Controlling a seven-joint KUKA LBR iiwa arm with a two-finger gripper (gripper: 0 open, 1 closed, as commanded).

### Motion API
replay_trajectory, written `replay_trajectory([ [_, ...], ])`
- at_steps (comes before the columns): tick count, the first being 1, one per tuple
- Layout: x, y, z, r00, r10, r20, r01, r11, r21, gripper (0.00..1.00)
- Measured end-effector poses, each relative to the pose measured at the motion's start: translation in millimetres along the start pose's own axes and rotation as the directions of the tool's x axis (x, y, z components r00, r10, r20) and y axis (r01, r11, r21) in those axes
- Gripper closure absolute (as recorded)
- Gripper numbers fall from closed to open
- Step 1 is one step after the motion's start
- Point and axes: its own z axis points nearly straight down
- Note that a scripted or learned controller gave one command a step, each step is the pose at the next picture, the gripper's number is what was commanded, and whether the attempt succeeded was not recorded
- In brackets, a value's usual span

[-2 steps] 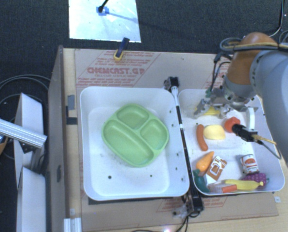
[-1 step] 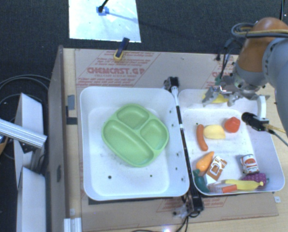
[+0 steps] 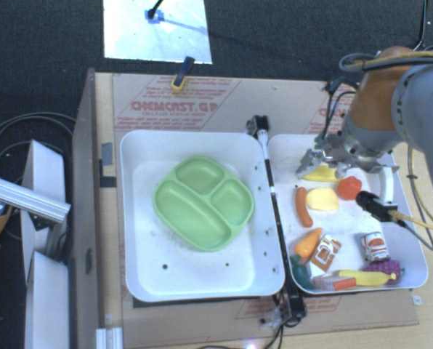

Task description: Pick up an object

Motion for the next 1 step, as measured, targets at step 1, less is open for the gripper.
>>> replay_trajectory([
  [1,9.3,-16.7,51.0,1.0,0.0,0.003,0.0,1.0,-0.007,0.0],
])
